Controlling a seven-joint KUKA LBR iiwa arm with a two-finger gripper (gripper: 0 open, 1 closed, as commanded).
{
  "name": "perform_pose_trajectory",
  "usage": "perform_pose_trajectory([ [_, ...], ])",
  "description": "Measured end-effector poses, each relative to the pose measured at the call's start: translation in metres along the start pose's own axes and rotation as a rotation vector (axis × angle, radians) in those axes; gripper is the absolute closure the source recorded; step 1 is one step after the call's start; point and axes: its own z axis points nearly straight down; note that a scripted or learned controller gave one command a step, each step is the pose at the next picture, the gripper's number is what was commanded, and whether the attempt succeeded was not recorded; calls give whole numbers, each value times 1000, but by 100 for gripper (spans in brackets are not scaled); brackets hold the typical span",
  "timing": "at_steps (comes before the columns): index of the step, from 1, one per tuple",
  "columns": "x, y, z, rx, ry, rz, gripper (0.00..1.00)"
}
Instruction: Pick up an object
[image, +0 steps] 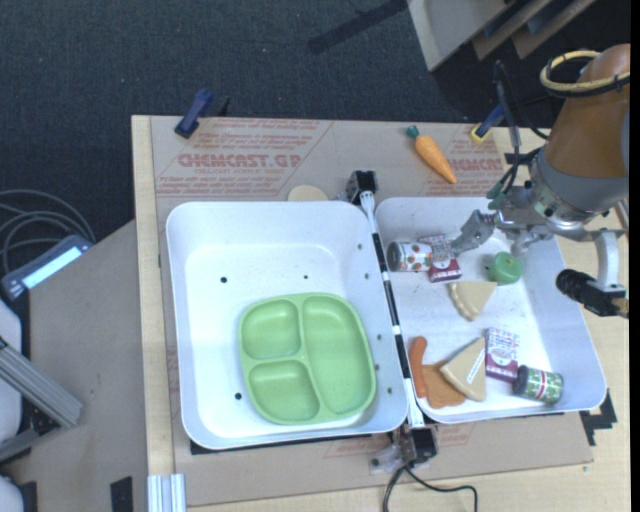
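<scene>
In the right bin (575, 330) lie several small items. A small can (418, 256) with a red and white label is on its side near the divider. Further in are a green round piece (505, 266), a pale wedge (472, 297), a sandwich wedge (466, 368) on an orange strip (421, 368), and a small bottle (524, 375) with a green end. My gripper (527, 256) hangs over the bin's far part, open, its fingers (470, 234) spread wide. The green round piece sits just below and between them, not gripped.
The left bin (200, 260) holds a green divided plate (305, 357). A toy carrot (435, 157) lies on the bench behind the right bin. Blue clamps (195, 113) sit at the bench's far edge. The arm's grey body with its orange band (590, 110) stands over the right bin's far right corner.
</scene>
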Motion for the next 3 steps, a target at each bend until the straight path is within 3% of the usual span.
perform_pose_trajectory([
  [1, -57, -30, 126, 0, 0, 1, 0],
  [2, -57, -30, 116, -2, -1, 1, 100],
  [3, 36, -34, -54, -3, 0, -2, 100],
])
